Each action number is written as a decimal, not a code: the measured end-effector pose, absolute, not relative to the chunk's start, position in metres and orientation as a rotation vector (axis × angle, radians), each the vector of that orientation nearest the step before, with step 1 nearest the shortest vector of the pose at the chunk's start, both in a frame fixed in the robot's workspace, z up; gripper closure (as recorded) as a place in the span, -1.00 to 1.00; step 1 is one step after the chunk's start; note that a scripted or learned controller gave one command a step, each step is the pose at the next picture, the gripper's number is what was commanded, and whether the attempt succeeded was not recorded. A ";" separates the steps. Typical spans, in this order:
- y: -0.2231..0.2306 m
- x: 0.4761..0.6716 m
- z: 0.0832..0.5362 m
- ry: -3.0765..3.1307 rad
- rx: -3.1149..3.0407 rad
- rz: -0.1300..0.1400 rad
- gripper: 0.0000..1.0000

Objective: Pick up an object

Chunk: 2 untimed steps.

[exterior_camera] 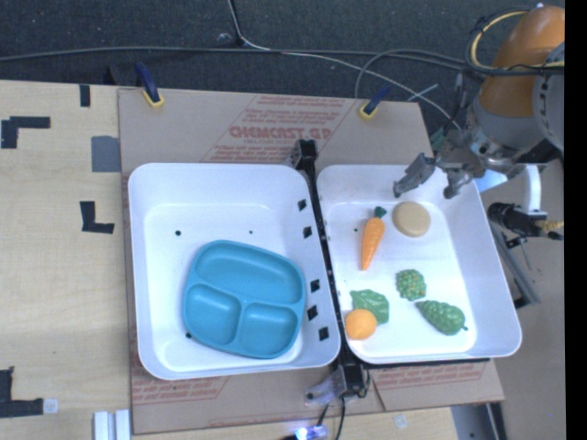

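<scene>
Five bits of toy food sit in my right bin (486, 246), so there's plenty to go for. Nearest the camera there's an orange ball (360, 324) touching a flat green leaf (372, 304), and just beside those a bumpy green piece (442, 316) lying at a slant near the front right corner. A small broccoli (411, 284) sits a little further back. Past that there's the carrot (371, 238), long axis running front to back with its green top pointing away from me, and a beige round thing (412, 219), maybe a potato, just beside it on the right.

The gripper (430, 181) hangs over the far edge of that bin, fingers spread apart with nothing between them. The beige round thing is the closest target, just in front of the fingers and a touch to their left as I see it; I reckon a short move toward the camera and then down would line it up. The arm (518, 71) comes in from the far right corner, wrist angled down over the bin.

The left bin (147, 246) holds a blue divided tray (244, 298), well apart from all this.
</scene>
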<state>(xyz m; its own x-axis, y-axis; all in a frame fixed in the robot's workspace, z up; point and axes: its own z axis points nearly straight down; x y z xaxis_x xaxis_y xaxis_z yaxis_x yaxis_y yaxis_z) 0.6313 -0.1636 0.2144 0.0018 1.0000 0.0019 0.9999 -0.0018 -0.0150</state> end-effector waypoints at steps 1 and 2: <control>-0.163 0.634 0.223 -2.222 -2.219 0.002 -1.00; -0.153 0.637 0.171 -2.222 -2.217 0.006 -1.00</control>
